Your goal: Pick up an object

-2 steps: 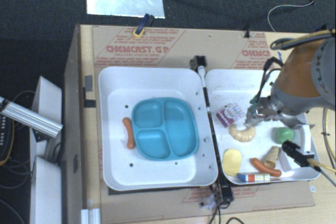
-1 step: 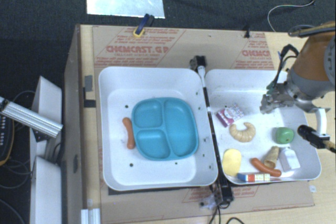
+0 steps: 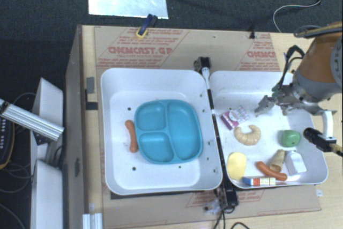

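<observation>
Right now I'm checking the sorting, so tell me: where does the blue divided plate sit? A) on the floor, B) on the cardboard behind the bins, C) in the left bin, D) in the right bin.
C: the blue divided plate lies flat in the left bin, with a sausage beside it.

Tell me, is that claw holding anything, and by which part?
Nothing is held. The gripper hangs over the right bin with nothing between its fingers, above the croissant.

A pale croissant (image 3: pixel 248 134), green ball (image 3: pixel 290 138), yellow lemon (image 3: pixel 236 163) and orange sausage (image 3: pixel 270 170) are scattered in the right bin (image 3: pixel 236 81).
</observation>
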### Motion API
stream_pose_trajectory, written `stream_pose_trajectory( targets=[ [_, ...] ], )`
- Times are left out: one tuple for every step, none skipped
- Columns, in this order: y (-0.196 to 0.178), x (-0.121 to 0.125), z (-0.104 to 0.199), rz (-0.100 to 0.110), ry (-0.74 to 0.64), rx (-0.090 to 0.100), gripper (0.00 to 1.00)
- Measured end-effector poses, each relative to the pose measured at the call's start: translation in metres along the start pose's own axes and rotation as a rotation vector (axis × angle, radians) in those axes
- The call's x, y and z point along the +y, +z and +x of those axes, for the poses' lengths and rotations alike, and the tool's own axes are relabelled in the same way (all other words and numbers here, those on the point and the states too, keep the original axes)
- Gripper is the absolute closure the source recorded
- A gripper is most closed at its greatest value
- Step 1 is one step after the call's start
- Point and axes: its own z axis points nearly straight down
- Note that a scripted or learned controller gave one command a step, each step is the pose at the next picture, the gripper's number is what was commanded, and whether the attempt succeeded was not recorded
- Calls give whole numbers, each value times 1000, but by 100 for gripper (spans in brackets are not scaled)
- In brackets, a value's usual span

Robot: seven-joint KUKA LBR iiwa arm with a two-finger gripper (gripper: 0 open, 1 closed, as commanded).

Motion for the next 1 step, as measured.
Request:
stream_pose_trajectory(
  targets=[
    [57,-33,43,2,-1,2,0]
  ],
)
